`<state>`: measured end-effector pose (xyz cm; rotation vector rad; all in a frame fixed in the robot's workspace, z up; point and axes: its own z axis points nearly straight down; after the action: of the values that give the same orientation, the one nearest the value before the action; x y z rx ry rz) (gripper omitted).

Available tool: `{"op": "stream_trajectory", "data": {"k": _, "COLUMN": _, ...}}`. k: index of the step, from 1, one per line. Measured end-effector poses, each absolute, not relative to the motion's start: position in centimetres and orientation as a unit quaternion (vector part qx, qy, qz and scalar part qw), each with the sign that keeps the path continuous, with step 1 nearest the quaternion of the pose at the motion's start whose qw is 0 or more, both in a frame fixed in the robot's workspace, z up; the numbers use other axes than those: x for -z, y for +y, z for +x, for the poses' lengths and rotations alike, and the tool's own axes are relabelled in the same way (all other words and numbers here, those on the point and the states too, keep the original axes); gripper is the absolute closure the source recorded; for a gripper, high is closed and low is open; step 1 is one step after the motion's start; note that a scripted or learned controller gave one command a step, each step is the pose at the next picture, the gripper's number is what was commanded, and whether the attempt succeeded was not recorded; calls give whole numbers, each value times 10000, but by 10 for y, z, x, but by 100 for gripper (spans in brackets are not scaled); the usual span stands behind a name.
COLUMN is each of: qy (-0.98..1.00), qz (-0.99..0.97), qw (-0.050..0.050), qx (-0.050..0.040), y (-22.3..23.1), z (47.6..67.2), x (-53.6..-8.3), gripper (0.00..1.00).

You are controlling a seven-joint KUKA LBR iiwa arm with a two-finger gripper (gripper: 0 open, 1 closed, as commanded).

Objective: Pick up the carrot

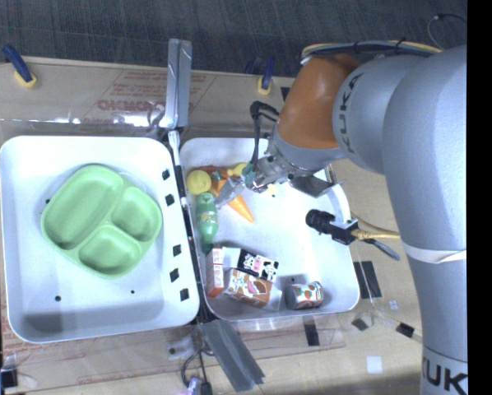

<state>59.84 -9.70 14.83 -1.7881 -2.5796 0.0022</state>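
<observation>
Arm (369,97), grey metal with an orange band, comes in over the top edge of the shallow white plastic bin (304,249) that holds the clutter. That bin is my landmark. The second shallow white bin (32,303) sits flush against its left wall on the brown table (106,97) and holds a pale green divided plastic plate (102,218).

In the landmark bin:
- printed cardboard carton (244,288), bottom left corner
- green bottle-shaped toy (206,212), along the left wall
- orange tapered plastic carrot (240,207), upper left part, lying flat with its tip pointing toward the bin's middle
- round yellow toy fruit (198,181), top left corner
- small printed can (305,295), bottom edge

Fingers (258,177) hang over the upper left part, at the carrot's thick end. Can't tell how far open they are or whether they have hold of anything.

Risks, my read:
- The carrot is just beside the green toy and the yellow fruit, so a closing grasp could catch a neighbour.
- Its cone shape could squirt out under a pinch near the thick end.
- The left wall is close, leaving little room for error.
</observation>
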Motion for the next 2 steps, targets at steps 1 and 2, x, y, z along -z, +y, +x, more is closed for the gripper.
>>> {"op": "stream_trajectory", "data": {"k": 1, "qy": -8161, "qz": -5779, "qw": 0, "qx": -3, "y": -66, "z": 582, "x": -192, "gripper": 0}}
{"op": "stream_trajectory", "data": {"k": 2, "qy": -8132, "qz": -5820, "qw": -2, "qx": -1, "y": -73, "z": 581, "x": -253, "gripper": 0}}
